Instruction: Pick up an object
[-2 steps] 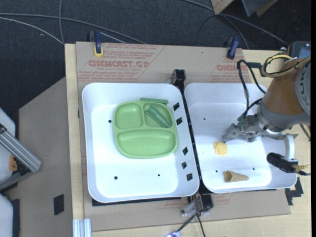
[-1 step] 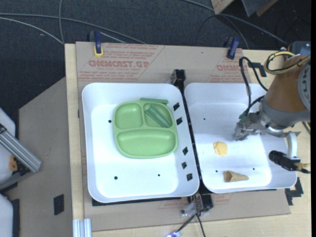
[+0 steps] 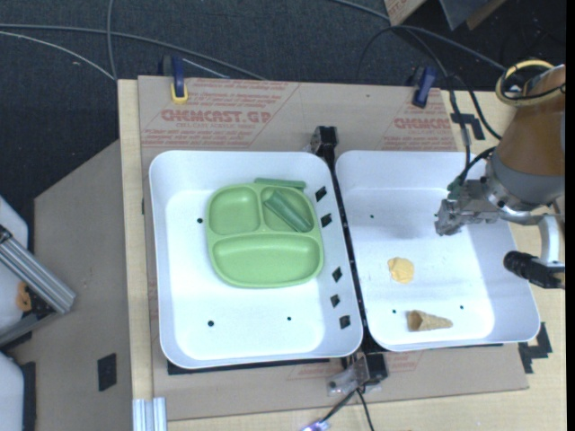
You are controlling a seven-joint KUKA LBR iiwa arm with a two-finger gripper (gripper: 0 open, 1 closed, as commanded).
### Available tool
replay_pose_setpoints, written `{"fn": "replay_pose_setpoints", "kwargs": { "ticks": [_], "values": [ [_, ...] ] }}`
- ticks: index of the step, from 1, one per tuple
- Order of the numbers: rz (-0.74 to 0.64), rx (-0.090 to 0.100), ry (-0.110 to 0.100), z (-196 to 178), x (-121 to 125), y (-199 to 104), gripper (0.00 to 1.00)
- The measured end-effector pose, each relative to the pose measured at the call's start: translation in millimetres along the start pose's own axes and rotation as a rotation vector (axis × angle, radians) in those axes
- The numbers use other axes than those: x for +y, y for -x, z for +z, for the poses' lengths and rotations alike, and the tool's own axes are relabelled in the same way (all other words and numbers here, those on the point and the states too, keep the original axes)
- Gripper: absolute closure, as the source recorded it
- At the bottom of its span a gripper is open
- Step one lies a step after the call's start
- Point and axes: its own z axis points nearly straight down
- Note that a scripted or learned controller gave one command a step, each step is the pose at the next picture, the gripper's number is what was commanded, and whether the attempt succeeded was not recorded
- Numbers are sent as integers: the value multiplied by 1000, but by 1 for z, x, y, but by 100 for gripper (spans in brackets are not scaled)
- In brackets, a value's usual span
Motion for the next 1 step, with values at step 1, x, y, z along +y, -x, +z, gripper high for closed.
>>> {"fn": "replay_pose_setpoints", "kwargs": {
  "ticks": [1],
  "values": [
    [0, 0, 0, -61, -2, -6, 100]
  ]
}}
